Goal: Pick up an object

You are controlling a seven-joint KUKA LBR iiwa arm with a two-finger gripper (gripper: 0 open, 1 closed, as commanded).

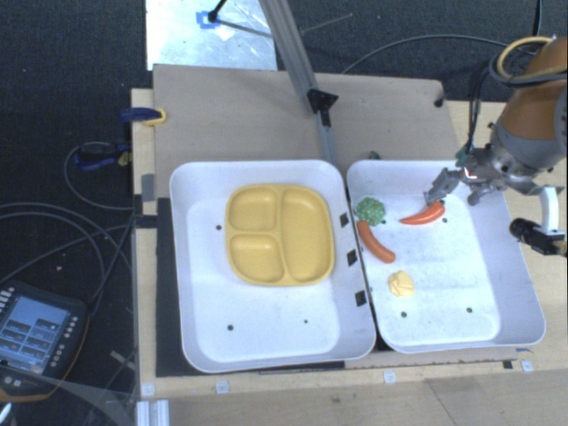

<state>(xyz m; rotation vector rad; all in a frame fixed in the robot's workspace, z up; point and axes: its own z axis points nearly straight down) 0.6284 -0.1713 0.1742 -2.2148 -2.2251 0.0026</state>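
Pincer [461, 183] low over right bin [497, 327], near its far edge. Fingers spread wide, nothing between them. Red chili pepper [422, 214] just below-left of near fingertip, close, contact unclear. Broccoli [370, 209] further left of pincer, by bin's left wall. Sausage [375, 241] beneath broccoli, slanting. Yellow lump [401, 283] well below pincer, mid-bin. Yellow divided plate [279, 235] far left, in left bin [204, 327].
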